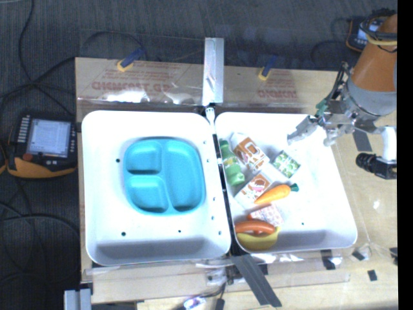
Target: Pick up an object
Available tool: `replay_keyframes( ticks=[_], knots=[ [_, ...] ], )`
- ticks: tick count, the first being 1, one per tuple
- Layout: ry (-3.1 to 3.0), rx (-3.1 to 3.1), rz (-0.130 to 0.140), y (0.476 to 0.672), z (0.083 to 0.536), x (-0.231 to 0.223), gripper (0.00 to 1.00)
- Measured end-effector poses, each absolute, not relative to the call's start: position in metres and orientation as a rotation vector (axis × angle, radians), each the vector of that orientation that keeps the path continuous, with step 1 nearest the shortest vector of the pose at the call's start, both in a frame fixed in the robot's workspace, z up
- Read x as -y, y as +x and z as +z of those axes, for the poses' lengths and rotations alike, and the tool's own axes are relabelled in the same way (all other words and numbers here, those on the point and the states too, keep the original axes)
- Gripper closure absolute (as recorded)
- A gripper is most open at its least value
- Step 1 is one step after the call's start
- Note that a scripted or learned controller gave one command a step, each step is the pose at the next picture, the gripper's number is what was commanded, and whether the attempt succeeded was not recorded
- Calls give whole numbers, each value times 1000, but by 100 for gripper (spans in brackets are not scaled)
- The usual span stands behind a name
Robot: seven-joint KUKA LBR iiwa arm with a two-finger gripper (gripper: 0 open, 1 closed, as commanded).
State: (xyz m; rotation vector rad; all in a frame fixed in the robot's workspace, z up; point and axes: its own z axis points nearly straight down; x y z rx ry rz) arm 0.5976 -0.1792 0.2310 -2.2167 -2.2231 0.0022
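With jaws spread and empty, the gripper (316,130) hovered over the right bin (322,192); the isolated carrot (273,193) looked the cleanest pick.

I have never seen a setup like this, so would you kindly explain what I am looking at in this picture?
This is a single camera fixed above a bench, looking down at a slant. The grey and orange machine at the right is a robot arm; at its end is a two-finger gripper, the part meant to pick things up. It hangs over the far right corner of the right bin with nothing between its fingers. That bin holds toy food crowded toward its left side: a carrot, a hot dog, a green bottle and a few small cartons. The left bin holds a blue divided tray. A handheld controller lies on the floor at the left.
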Motion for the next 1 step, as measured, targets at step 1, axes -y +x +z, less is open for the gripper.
replay_keyframes(
  ticks=[1],
  knots=[
    [-2167, 2274, -2, 599, 104, 210, 0]
  ],
)
